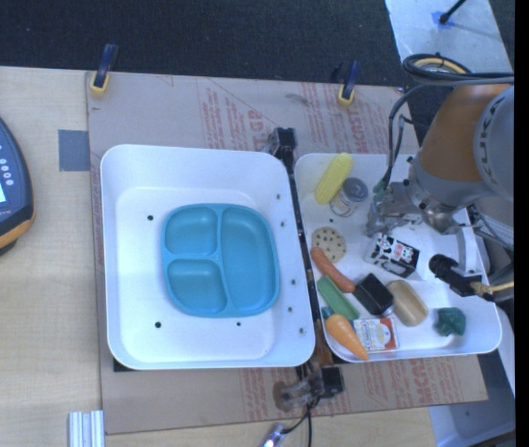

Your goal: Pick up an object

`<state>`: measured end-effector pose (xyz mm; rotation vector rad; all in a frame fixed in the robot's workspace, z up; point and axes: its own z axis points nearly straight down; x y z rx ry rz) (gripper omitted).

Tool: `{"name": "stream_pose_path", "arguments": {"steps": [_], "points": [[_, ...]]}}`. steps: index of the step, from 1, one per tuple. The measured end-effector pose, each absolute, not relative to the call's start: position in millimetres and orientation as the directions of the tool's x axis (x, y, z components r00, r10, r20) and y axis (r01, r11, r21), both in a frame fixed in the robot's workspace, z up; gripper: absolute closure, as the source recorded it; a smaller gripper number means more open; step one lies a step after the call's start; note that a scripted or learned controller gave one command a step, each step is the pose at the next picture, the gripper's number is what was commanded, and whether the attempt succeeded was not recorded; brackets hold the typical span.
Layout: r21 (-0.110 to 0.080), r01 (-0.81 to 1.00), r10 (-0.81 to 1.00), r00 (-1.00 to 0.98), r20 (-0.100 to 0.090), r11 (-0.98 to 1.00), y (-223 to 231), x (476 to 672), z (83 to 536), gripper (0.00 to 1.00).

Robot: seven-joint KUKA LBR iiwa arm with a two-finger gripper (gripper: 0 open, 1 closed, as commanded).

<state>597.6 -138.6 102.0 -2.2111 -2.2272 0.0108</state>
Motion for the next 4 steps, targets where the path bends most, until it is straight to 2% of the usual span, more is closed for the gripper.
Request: {"name": "stream_pose_path", "arguments": {"steps": [1,2,3,4], "points": [[-0.007,1.0,1.0,-0.008,-0.003,0.008,-139,597.5,102,0.0],[-0.005,1.0,1.0,-0.006,0.0,0.006,-125,645.0,92,0.0],[-0.005,1.0,1.0,-0.005,-0.001,0.005,-143,543.7,92,0.0],[-0.004,1.0,1.0,-0.006,0.0,0.006,-108,514.3,91,0.0]]}}
